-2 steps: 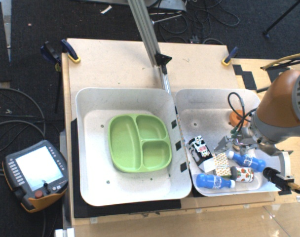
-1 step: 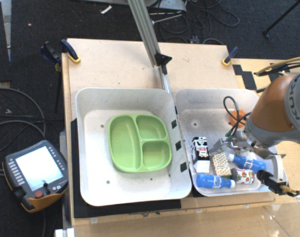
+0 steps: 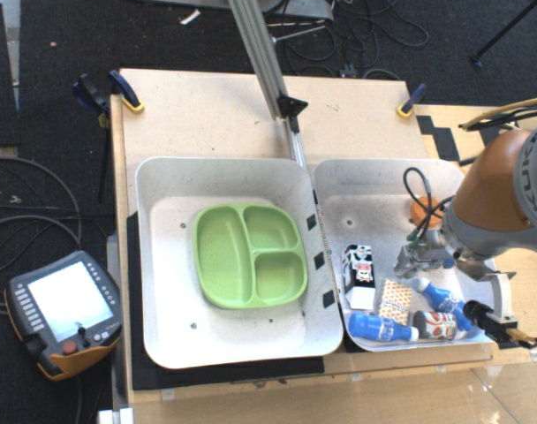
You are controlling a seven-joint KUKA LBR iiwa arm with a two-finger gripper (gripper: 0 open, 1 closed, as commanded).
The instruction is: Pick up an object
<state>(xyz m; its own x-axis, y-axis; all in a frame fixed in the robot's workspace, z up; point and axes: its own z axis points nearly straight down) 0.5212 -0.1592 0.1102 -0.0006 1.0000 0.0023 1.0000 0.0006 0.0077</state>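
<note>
Counter (image 3: 215, 104): pale board carrying two shallow white bins side by side, with yellow-and-black clamps at its far corners.

Left bin (image 3: 162, 237): I log one item, a green divided plate (image 3: 251, 256) with three compartments, lying flat near the bin's middle.

Right bin (image 3: 357, 193): I log several small items gathered in its near half.
- Cow-print carton (image 3: 361, 266), black and white, near the bin's left wall.
- White card (image 3: 361, 298) lying flat just near of the carton.
- Patterned packet (image 3: 395, 298), orange-and-white checks, flat, right of the card.
- Blue bottle (image 3: 381, 327) on its side along the near wall, white cap pointing right.
- Red-and-white can (image 3: 439, 326) on its side, right of that bottle's cap.
- Second blue bottle (image 3: 442, 297), smaller, tilted, just far of the can.
- Orange object (image 3: 423, 209), partly hidden by the arm and a black cable (image 3: 416, 186); I cannot identify it further.

Arm (image 3: 502, 193): reaches in from the right, its orange band over the bin's right side.

End effector (image 3: 421, 261): low in the right bin, between the orange object and the smaller blue bottle, just right of the patterned packet. I cannot tell how wide it stands, nor whether it grips anything.

Off the counter, at left: a teach pendant (image 3: 64, 312) with a pale screen rests on the dark floor.
</note>
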